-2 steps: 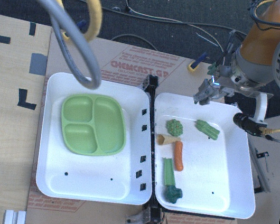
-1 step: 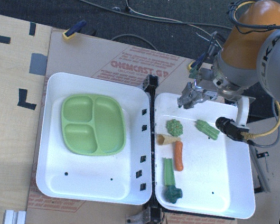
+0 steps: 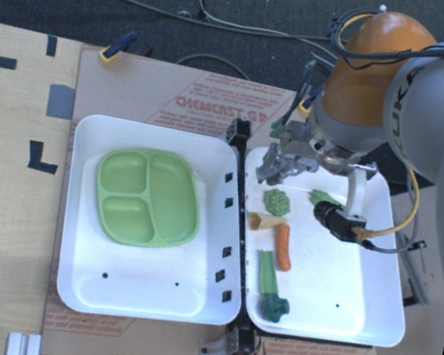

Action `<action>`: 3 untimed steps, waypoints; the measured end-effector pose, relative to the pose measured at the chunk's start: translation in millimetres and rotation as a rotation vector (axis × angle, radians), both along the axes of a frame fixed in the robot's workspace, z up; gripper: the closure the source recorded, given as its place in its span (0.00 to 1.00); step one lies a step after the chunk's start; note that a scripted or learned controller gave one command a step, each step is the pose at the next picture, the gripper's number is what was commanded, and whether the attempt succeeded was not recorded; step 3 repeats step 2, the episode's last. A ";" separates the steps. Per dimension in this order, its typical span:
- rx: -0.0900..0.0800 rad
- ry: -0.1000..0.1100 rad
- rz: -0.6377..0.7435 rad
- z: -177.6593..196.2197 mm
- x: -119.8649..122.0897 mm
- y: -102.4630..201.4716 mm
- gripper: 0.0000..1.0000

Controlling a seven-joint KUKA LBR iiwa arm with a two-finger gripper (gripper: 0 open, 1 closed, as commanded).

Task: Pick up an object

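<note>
My gripper [image 3: 276, 167] hangs over the back left part of the right bin [image 3: 367, 317], just above and behind a small green broccoli-like piece [image 3: 276, 201]. Nothing shows between the fingers. Below the broccoli lie a small tan piece [image 3: 256, 219], an orange carrot [image 3: 283, 248] and a long green vegetable [image 3: 268, 284] with a dark leafy end. Another small green piece [image 3: 323, 199] lies near a black fitting on the arm.
The left bin [image 3: 125, 291] holds a green divided plate [image 3: 149, 198]. Black clips run down the seam between the bins [image 3: 232, 242]. The big grey and orange arm [image 3: 394, 67] covers the back right. Cables trail across the right bin's far side.
</note>
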State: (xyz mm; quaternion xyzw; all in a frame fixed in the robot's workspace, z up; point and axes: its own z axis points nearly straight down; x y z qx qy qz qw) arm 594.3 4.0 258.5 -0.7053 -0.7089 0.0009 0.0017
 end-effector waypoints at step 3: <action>-0.001 0.001 0.000 -12.5 -43.8 82.6 1.00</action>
